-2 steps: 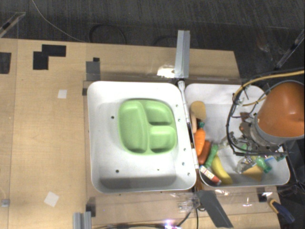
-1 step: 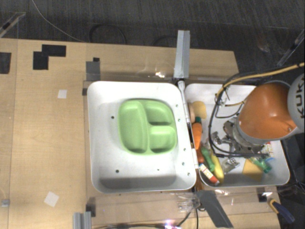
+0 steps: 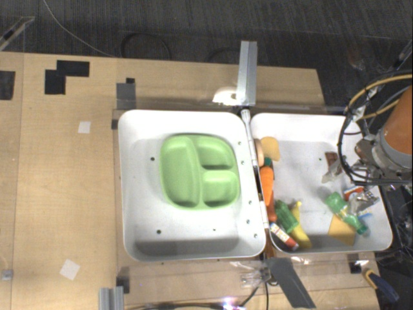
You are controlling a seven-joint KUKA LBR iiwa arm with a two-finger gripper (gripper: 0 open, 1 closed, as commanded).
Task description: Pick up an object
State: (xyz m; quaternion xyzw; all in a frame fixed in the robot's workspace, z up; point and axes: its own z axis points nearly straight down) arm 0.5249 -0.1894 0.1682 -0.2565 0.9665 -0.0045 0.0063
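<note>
Two shallow white bins sit side by side on a wooden bench (image 3: 58,192). The left bin (image 3: 139,173) holds a green divided tray (image 3: 198,171), lying flat near the centre. The right bin (image 3: 310,134) holds a scatter of small objects: along its 9 o'clock wall, a pale yellow piece (image 3: 269,148) at the top, an orange carrot-shaped piece (image 3: 266,185) just below it, then a green and yellow cluster (image 3: 289,217) toward 7 o'clock, with a red and white piece (image 3: 284,236) at the wall's foot. Toward 4 o'clock lie a green bottle-like object (image 3: 342,208) and a yellow wedge (image 3: 342,230), touching or nearly so. The arm (image 3: 397,134) enters at 3 o'clock, trailing black and yellow cables (image 3: 361,105). The gripper (image 3: 356,197) hangs low over the right bin's 4 o'clock area, just beside the green bottle-like object; whether it is spread or closed, or grasps anything, cannot be told amid the cables and metal parts.
</note>
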